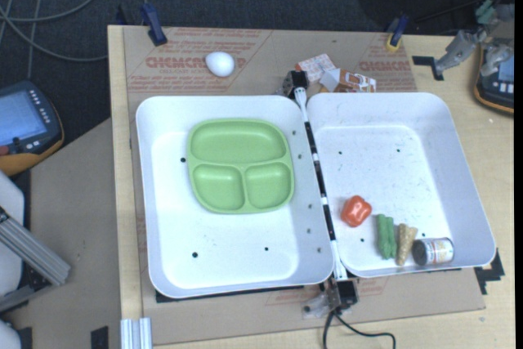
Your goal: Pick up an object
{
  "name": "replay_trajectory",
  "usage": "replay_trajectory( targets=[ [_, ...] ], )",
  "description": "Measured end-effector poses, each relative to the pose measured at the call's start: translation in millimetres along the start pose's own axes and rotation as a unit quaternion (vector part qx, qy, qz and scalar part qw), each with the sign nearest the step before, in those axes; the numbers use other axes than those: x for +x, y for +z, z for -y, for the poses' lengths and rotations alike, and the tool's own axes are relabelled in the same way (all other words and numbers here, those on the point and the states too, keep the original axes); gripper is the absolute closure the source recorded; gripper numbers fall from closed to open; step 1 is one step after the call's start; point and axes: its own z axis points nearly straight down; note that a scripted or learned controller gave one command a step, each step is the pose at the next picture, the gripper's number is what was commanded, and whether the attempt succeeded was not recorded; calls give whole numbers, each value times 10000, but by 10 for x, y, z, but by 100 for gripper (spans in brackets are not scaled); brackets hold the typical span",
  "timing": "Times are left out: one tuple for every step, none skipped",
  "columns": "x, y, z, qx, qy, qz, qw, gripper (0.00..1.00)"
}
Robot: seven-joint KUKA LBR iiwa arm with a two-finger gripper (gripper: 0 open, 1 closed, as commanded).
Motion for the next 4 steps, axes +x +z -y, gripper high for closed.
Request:
replay_trajectory(
  targets=[
    [269,1379,300,24,5,-14,10000,0],
    [393,1135,1694,17,10,-11,10000,0],
    [1195,2132,1827,14,3,-12,10000,0],
    [1109,2132,1889,26,5,-18,10000,0]
  ],
)
